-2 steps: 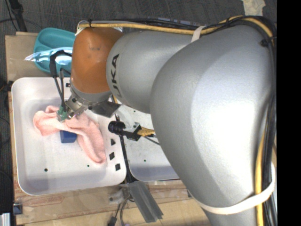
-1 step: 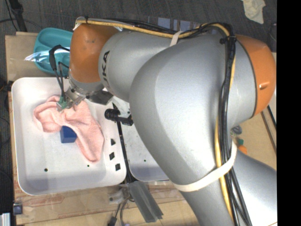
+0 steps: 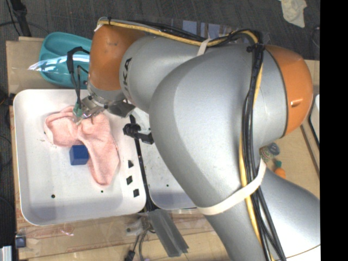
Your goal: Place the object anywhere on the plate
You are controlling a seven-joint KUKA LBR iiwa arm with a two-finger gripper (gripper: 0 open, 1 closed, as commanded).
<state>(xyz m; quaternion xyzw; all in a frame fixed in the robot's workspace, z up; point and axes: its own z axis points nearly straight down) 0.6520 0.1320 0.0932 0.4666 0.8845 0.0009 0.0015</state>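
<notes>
tool (image 3: 82, 112) on crumpled pink cloth (image 3: 89, 140) | small blue cube (image 3: 79, 155) just below it | i can't tell its grip state

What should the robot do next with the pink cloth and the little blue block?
Probably lift a little to check its grip. The gripper sits at the top edge of the pink cloth in the left bin, and the blue block lies on the cloth, untouched. I can't spot a plate.
</notes>
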